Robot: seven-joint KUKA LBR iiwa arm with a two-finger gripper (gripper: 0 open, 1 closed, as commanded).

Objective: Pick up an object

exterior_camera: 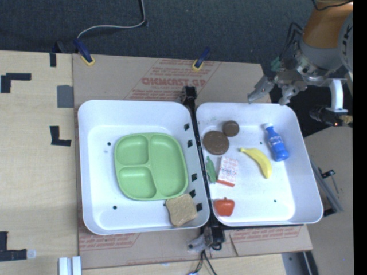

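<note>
Nearest candidate: blue bottle (277,142) lying in right bin (298,211), just beside banana (257,160). Above far rim, gripper (270,94), fingers spread, nothing between. Risk: slipping off rounded bottle, or nudging banana.

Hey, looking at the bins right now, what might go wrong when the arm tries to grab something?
The two brown discs touch, and the green pepper lies against the packet, so a grab there may catch two things. The tomato sits near the right bin's front wall, which could block a finger.
</note>
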